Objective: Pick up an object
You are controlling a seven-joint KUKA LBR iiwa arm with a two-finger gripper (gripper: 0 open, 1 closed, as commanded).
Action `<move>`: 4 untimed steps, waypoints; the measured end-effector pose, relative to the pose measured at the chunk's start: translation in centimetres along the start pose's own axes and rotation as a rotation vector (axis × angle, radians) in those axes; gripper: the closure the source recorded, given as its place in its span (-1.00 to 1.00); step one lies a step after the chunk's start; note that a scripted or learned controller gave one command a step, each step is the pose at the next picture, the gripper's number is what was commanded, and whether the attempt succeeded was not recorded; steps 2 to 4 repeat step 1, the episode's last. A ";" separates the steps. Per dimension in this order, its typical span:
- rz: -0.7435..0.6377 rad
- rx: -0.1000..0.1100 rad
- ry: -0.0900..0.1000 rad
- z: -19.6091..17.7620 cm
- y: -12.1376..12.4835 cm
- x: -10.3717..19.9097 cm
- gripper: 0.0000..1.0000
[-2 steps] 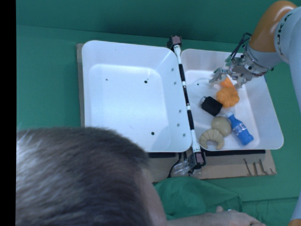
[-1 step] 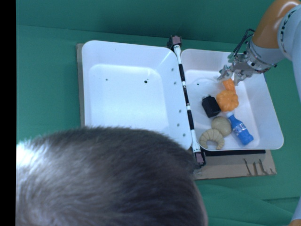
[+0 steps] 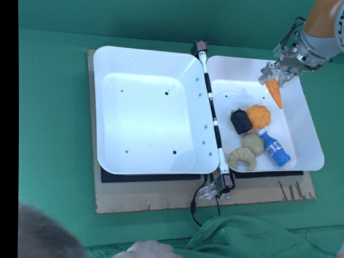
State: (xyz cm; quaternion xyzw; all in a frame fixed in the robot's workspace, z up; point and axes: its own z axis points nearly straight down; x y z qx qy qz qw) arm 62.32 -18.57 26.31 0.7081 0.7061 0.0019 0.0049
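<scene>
1. Nearest the camera, at the bottom edge: a grey blurred shape (image 3: 45,235) at lower left and a fold of green cloth (image 3: 242,238) at lower centre; what the grey shape is cannot be told
2. A cardboard sheet (image 3: 156,200) lies on the green bench (image 3: 54,117) and bears both bins
3. The left bin (image 3: 148,114) is white and shallow, with a few small dark specks on its floor
4. The right bin (image 3: 301,122) sits just beside it; a black-and-white rod (image 3: 211,104) runs along the seam between them, with a clamp and cable (image 3: 215,190) at its near end
5. Contents of the right bin, grouped in its near half: a black object (image 3: 241,121) touching an orange ridged object (image 3: 258,116); a tan round piece (image 3: 252,143); a croissant (image 3: 243,158) touching it; a blue bottle (image 3: 275,149) lying tilted
6. The gripper (image 3: 275,77) stands over the far right part of the right bin, arm (image 3: 322,20) entering from the upper right
7. An orange carrot (image 3: 275,93) is clamped between the fingers at its broad end, tip pointing down toward the near side; whether the tip touches the bin floor cannot be told
</scene>
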 end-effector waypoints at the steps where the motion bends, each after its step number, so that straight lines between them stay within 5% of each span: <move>1: 0.000 0.001 0.000 -6.5 0.1 0.2 1.00; 4: 0.000 0.001 0.000 -6.5 0.1 0.2 1.00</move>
